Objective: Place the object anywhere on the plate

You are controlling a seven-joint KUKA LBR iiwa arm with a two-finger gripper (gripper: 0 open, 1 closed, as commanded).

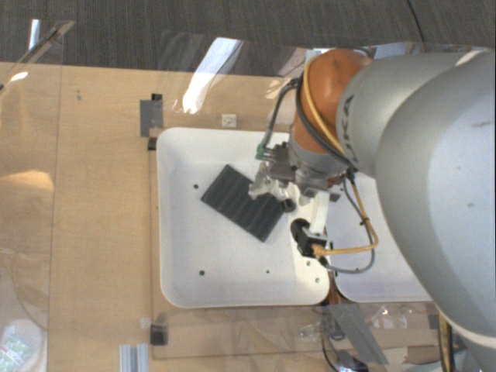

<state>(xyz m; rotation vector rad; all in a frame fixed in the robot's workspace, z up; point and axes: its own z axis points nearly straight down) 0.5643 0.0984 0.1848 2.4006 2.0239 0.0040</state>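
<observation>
A dark ribbed rectangular plate (240, 202) lies tilted in the left white bin (186, 270), near its middle. My gripper (267, 188) hangs low over the plate's upper right edge, and its body hides that corner. The grey arm with its orange band (333, 84) comes in from the right and covers much of the bin's right side. I cannot make out any separate object at the gripper or on the plate.
The second white bin (372, 285) shows partly under the arm at the lower right. A yellow cable (353, 248) and a black connector (302, 235) hang beside the wrist. Black clamps (153, 116) sit at the left bin's corners on the wooden bench.
</observation>
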